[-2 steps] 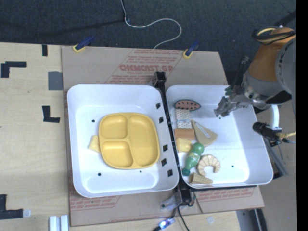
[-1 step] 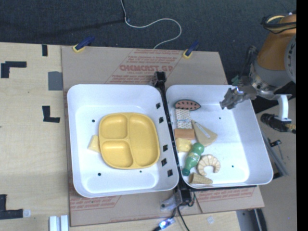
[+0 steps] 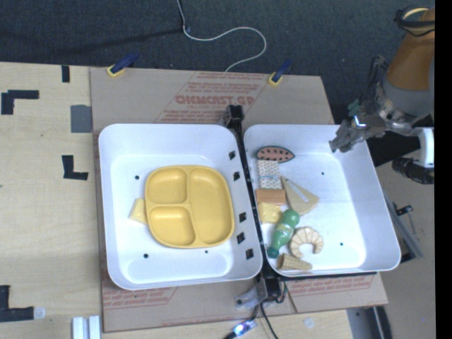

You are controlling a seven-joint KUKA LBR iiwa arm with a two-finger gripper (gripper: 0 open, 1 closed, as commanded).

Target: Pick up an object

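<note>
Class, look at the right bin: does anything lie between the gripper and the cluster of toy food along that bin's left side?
Nothing visible does. The gripper sits over the right bin at its upper right corner. Bare white floor separates it from the toy food, which is crowded against the left wall.

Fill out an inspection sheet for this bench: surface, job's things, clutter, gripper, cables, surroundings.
Surface: cardboard sheet under two white bins, left bin and right bin.
Job's things: toy foods along the right bin's left side, among them a green bottle and a croissant.
Clutter: yellow divided plate in the left bin.
Gripper: gripper above the right bin's far right corner, holding nothing visible.
Cables: white cable on the dark floor.
Surroundings: black tape marks at left.
</note>
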